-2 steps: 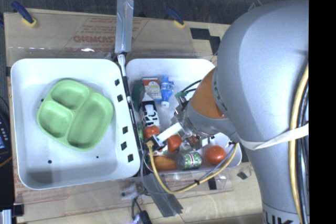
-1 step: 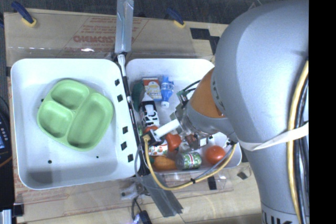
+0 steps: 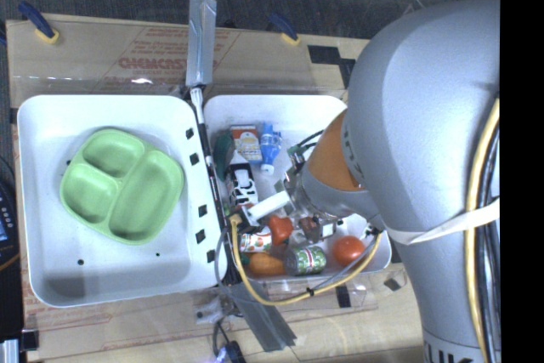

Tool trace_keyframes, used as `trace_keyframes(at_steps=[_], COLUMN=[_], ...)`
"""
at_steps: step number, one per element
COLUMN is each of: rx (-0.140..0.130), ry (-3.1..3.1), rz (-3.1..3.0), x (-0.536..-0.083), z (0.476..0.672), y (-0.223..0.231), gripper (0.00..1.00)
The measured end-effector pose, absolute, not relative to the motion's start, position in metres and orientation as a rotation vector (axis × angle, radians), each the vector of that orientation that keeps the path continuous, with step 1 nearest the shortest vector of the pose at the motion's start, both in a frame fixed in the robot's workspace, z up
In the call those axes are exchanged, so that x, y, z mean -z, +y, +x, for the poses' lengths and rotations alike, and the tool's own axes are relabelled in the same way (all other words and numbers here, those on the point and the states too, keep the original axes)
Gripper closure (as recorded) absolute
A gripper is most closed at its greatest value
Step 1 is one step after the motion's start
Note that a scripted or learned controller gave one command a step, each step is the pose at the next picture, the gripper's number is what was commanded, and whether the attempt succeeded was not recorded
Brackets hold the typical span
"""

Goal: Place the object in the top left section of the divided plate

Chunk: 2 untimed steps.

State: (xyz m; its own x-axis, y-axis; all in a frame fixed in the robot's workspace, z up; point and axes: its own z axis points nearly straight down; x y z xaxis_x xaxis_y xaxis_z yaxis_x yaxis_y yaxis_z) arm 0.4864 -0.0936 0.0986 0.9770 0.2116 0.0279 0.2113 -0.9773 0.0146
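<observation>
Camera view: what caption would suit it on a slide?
Grey arm reaching into the cluttered right bin beside a green divided plate.

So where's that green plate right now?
The green divided plate lies in the left bin, seen from above, across the divider from the cluttered right bin.

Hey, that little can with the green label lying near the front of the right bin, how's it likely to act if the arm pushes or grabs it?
The green-label can lies on its side, so a push would probably roll it. It looks rigid, so it should hold shape under a squeeze, though its rounded, glossy wall may slip. The tomato and other items crowd it, so they would likely shift too.
</observation>
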Motion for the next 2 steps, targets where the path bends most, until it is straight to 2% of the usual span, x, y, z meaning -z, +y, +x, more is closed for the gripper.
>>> trace_keyframes(at_steps=[1,2], rx=[0.001,0.014], ry=[0.333,0.593], rz=[3.128,3.090], x=[-0.191,-0.190], z=[0.477,0.475], y=[-0.008,0.056], gripper=[1.00,1.00])
